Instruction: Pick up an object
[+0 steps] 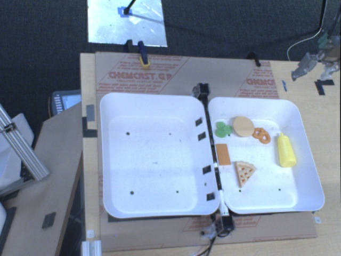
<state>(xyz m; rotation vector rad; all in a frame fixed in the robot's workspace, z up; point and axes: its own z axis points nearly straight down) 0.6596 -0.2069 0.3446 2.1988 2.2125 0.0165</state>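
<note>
The right bin (306, 159) holds several small toy foods. A green leafy piece (222, 128) lies beside a round tan bun (243, 126), and an orange pretzel (261, 135) sits just right of them. Near the right wall stands a yellow mustard bottle (286, 150). An orange cracker-like rectangle (222, 154) and a pizza slice (244, 172) lie closer to the front. My gripper (315, 63) hangs at the far upper right, beyond the bin's back corner and well apart from every item, with cables trailing above it.
The left bin (109, 159) adjoins the right one along a clipped centre seam (210, 153). Both rest on a brown board (160, 73). A shiny metal sheet (127, 15) lies behind, a blue-yellow clamp (143, 55) at the board's back edge, and an aluminium rail (21, 148) at left.
</note>
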